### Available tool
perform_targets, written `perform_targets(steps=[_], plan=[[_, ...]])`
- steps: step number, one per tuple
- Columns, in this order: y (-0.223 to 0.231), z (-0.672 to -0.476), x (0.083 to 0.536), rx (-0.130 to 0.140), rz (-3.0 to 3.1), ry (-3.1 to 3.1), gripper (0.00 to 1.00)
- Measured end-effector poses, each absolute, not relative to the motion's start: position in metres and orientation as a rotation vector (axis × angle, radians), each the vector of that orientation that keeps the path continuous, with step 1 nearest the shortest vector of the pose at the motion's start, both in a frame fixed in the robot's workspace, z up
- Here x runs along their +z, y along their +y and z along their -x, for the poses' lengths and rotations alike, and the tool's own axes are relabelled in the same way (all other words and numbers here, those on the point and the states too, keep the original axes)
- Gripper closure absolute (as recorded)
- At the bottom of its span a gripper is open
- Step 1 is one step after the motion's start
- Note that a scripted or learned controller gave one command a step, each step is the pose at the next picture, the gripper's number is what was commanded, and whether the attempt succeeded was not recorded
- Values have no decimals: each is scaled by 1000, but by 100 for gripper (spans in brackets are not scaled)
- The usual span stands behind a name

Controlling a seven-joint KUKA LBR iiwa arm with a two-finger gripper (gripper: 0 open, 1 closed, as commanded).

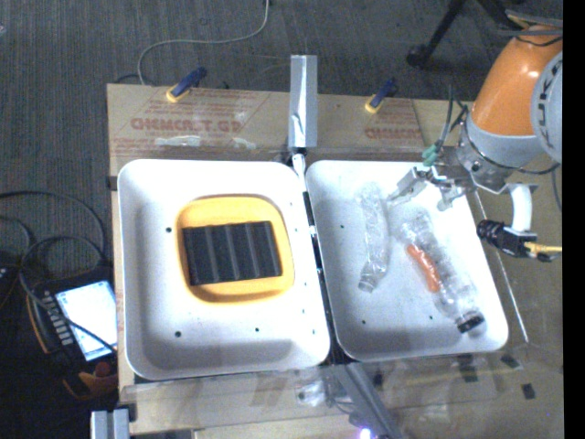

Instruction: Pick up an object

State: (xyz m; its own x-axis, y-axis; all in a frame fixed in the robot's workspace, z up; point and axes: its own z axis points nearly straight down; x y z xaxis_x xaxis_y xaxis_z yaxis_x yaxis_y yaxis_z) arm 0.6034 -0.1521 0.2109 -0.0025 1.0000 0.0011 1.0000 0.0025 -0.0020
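Observation:
In the right bin [402, 332] lies a clear plastic bottle [443, 277] with an orange piece [422, 263] inside and a black cap [469, 320] at its near end. A crumpled clear plastic piece [373, 236] lies to its left. The left bin [146, 245] holds a yellow block with a black ribbed top [230, 252]. My gripper [428, 187] hangs over the far right corner of the right bin, above the bottle's far end. Its fingers are spread open with nothing between them.
A metal post [303, 103] stands behind the seam between the bins. Two clamps [186, 84] with yellow and blue handles hold the cardboard backing at the far edge. A black-tipped tool [512, 236] juts from the arm by the right bin's rim.

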Motion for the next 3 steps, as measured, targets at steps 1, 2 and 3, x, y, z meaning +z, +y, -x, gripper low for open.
perform_targets(steps=[1,2,3], plan=[[-178,-603,98,-6,1968,-2456,0],[-188,-568,97,-25,1971,-2484,0],[-196,-521,94,-16,1896,-2534,0]])
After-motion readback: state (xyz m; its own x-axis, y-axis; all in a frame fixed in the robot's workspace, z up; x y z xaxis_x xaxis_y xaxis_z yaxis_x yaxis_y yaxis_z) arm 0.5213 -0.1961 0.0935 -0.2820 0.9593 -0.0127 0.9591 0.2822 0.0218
